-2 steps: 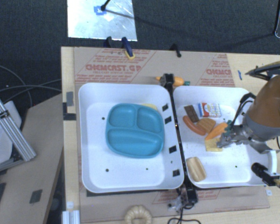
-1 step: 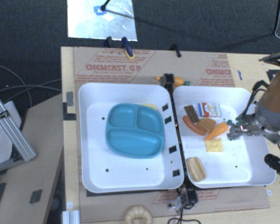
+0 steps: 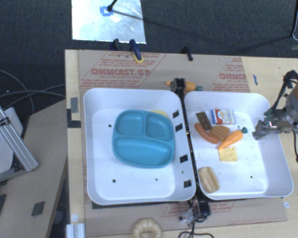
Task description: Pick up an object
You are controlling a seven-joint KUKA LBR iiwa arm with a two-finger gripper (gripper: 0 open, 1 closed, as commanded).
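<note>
Orange is what I am steering by: the toy carrot (image 3: 231,139) is lying in the right bin (image 3: 275,182), just left of my pincer (image 3: 260,131), which is hovering over that bin's right side. I cannot tell how the pincer is set. The carrot is touching a brown bread slice (image 3: 219,132) and a sausage (image 3: 205,133), with a yellow cheese square (image 3: 228,154) just below and a small printed packet (image 3: 223,116) above. A bread roll (image 3: 208,178) is sitting well apart near the front edge. I am seeing bare white floor along the right wall. The left bin (image 3: 97,182) is carrying a blue divided tray (image 3: 143,137).
</note>
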